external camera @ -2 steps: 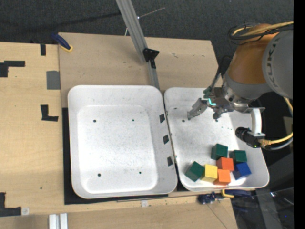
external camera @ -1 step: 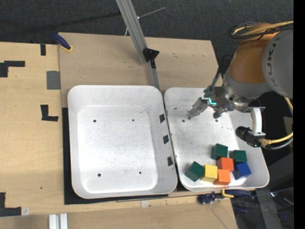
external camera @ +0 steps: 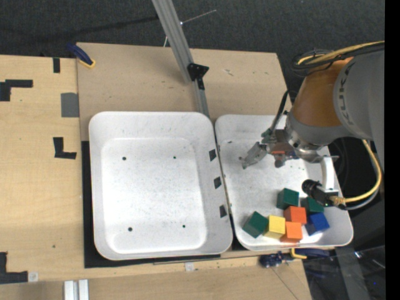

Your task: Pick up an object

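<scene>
Camera view: gripper up-left of the block cluster, nothing in it

Right bin (external camera: 250, 130) holds everything. The blocks sit bunched in its near-right corner: dark green cube (external camera: 288, 198), green cube (external camera: 255, 224), yellow cube (external camera: 276, 225), two orange cubes (external camera: 297, 215) and (external camera: 293, 230), and a blue cube (external camera: 317, 222) at the far right of the group. They touch or nearly touch each other, with no clear gaps between the yellow, orange and blue ones. Left bin (external camera: 100, 130) has nothing relevant to the pick.

The gripper (external camera: 250, 158) hangs over the bare floor in the upper-middle of the right bin, its grey fingers pointing left and slightly toward the viewer. Nothing is between the fingers. They look close together at the tips, but the slant of the view hides the gap, so I cannot tell whether it is spread or closed.

Key relation: the cluster lies toward the near edge and to the right of the fingertips, well apart from them. The nearest candidates are the dark green cube, at the top of the cluster, and the green cube at its left edge; both have a free side facing the open floor. The cubes have no long axis to align to. The green cube sits rotated relative to the bin walls.

Judgement: the pick has not started. The next move needs a travel down-right toward the cluster, then a descent. Tight packing is the risk for the inner cubes.
</scene>
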Robot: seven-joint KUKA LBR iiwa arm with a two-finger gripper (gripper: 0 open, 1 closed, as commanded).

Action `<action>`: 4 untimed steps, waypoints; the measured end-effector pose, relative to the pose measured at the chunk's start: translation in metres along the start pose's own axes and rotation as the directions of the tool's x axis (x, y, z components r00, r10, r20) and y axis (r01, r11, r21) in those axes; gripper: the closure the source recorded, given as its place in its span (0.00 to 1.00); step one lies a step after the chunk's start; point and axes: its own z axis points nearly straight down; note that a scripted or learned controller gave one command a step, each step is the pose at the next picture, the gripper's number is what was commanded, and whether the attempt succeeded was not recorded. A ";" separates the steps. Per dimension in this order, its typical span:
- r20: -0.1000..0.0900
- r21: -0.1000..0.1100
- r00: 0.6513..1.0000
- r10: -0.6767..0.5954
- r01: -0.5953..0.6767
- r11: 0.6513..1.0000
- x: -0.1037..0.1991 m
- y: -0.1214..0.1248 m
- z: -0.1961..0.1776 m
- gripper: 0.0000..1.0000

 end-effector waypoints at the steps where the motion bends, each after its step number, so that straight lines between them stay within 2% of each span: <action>1: -0.001 0.003 1.000 0.000 0.000 1.000 0.000 -0.008 0.063 0.00; 2: -0.001 -0.003 1.000 -0.001 0.001 1.000 0.000 -0.008 0.068 0.00; 3: -0.002 -0.003 1.000 -0.002 0.002 1.000 0.001 -0.008 0.058 1.00; 4: 0.000 -0.009 1.000 0.000 0.000 1.000 -0.005 -0.012 0.013 1.00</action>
